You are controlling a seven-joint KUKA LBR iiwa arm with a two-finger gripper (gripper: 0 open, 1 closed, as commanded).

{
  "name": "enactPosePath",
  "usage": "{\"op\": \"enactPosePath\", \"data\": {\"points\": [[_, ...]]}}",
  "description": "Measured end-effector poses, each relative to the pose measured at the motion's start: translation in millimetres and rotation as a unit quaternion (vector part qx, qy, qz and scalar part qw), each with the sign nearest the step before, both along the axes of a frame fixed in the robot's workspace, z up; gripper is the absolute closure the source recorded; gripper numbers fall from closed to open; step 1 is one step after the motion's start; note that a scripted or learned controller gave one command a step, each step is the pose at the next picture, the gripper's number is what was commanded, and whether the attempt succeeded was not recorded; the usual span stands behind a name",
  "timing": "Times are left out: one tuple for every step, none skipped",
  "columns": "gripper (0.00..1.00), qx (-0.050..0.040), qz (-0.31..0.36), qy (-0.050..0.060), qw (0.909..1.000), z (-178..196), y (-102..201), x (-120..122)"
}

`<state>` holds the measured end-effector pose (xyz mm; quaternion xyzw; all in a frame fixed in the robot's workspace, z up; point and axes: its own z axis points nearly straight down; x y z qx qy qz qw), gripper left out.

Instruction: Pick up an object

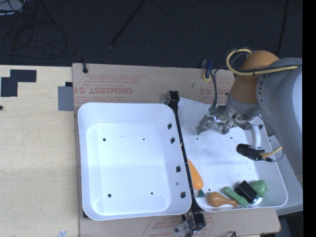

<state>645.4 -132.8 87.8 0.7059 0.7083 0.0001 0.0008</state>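
Toys [236, 194] crowd the right bin's [276, 174] near corner; hand [213, 124] hovers above.

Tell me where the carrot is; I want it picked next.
The carrot lies in the right bin, against its left wall near the front, just up-left of the tan gourd.

Both bins [89, 132] were white; orange carrot-like obj [195, 176], tan-orange pear shape [219, 199], green pcs [258, 186], black block [245, 190].
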Motion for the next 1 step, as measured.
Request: {"op": "enactPosePath", "data": {"points": [[0.00, -0.0001, -0.002, 0.001, 1.0000, 0.3, -22.0, -1.5]]}}
